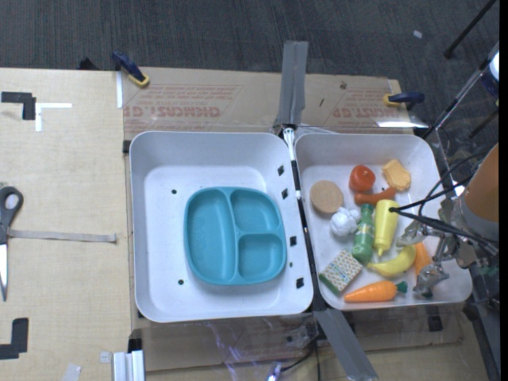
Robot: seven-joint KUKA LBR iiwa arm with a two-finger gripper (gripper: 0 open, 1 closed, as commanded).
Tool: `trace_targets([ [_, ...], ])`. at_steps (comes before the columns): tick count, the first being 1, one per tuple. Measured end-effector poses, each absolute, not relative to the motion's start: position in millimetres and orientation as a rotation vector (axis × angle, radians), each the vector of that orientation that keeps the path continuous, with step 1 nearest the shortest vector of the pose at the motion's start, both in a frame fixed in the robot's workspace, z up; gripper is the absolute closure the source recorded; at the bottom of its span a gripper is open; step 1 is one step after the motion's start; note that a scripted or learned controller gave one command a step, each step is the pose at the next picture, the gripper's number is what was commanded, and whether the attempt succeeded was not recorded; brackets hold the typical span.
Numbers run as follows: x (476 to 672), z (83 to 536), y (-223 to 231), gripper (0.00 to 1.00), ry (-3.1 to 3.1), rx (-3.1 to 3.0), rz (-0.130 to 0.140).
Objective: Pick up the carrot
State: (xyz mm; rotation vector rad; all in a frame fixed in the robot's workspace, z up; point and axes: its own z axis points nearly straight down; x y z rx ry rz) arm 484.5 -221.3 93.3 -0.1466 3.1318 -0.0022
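On the bench, two shallow white bins sit side by side. Left bin (151, 213): holds one teal divided plate (236, 235) with three compartments, lying flat near the middle. Right bin (373, 145): holds a cluster of toy foods. Carrot (371, 293): orange, lying on its side along the near wall of the right bin, pointed end toward the left, just beside a small patterned box (342, 271) and just below a banana (393, 263). Yellow bottle (385, 224) and green bottle (363, 236): lying next to each other at the centre of the pile. White lump (344, 221): touching the green bottle's left side. Round tan disc (326, 197), red tomato (362, 178) and orange-yellow piece (396, 175): toward the far side of the bin. Gripper (429, 280): metal, low at the right bin's near right corner, to the right of the carrot and apart from it; whether its jaws are spread or closed cannot be told, and nothing shows between them. Scissors (6, 236): on the bench at far left.
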Motion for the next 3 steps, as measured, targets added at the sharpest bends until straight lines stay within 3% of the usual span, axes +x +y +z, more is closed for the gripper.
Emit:
trace_targets([
  [1, 487.5, 103.4, -220.1, 1.0, 3.126, -0.155, -0.005],
  [2, 542.9, 191.3, -173.2, 1.0, 3.1, -0.474, -0.001],
  [3, 542.9, 191.3, -173.3, 0.0, 3.1, -0.475, -0.001],
])
